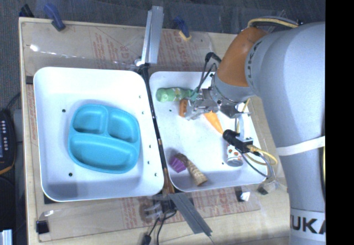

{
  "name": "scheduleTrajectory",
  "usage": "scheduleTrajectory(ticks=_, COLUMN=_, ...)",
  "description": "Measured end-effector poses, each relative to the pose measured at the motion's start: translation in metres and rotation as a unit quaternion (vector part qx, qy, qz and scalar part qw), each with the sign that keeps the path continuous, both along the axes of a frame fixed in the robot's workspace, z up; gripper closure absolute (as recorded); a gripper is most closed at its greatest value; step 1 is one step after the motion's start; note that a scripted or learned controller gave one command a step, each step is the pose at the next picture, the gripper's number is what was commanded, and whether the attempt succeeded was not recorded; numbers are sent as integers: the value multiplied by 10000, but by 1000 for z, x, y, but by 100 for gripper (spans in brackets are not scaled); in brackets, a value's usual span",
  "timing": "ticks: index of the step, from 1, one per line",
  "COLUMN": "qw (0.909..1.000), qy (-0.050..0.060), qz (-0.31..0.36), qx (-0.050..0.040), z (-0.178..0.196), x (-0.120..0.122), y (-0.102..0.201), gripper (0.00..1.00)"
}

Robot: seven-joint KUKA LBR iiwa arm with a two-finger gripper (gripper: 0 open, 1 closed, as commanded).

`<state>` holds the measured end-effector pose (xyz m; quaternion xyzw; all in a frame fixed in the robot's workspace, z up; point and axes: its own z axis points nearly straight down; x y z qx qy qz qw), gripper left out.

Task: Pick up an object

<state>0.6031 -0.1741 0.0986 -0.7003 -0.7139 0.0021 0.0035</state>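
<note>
Carrot-like orange toys [213,121] lie near the far edge of the right bin [188,180], beside a green toy [167,94]. Gripper [194,110] sits low over them; its opening I cannot tell. Purple piece [178,163] and cork-like piece [195,172] rest near the bin's near edge. Left bin [50,81] holds a blue divided tray [104,137].

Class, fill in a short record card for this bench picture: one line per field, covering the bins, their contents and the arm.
Left bin: holds a blue divided tray
Right bin: green item, orange carrot-like pieces, purple piece, tan cork-like piece, small white cup
Arm: reaches in from the right, over the right bin
Pincer: low beside the orange pieces; grip cannot be judged
</note>
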Motion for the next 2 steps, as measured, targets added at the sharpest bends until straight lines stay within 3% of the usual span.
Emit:
scheduleTrajectory(ticks=1, qw=10000, qy=-13, qz=-61, qx=-3, z=-9, x=-45, y=-36, gripper=100)
scheduleTrajectory(ticks=2, qw=10000, qy=-13, qz=-61, qx=-2, z=-9, x=-45, y=-36, gripper=0)
